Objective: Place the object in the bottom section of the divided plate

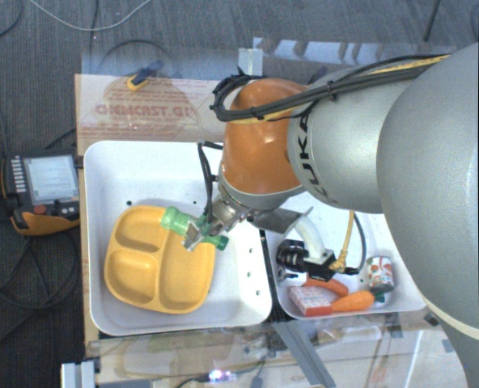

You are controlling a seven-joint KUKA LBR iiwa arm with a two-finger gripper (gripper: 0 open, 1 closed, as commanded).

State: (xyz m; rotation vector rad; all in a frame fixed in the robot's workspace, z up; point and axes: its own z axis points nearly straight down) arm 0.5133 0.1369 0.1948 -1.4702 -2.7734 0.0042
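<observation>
A yellow divided plate (146, 269) lies in the left white bin (114, 160). It has two small sections on its left and one larger section on its right. My gripper (199, 234) hangs over the plate's upper right rim, reaching down from the orange wrist band. Its fingers are shut on a green object (175, 220), a rounded piece with a narrower end that sticks out to the right of the fingers. The green object is held just above the rim, partly over the plate's larger section.
The right bin (401, 301) holds a carrot (353, 301), a red and white box (312, 300), a small can (379, 273) and a white curved piece (308, 234). The grey arm covers most of that bin. A handheld device (41, 184) lies left of the bench.
</observation>
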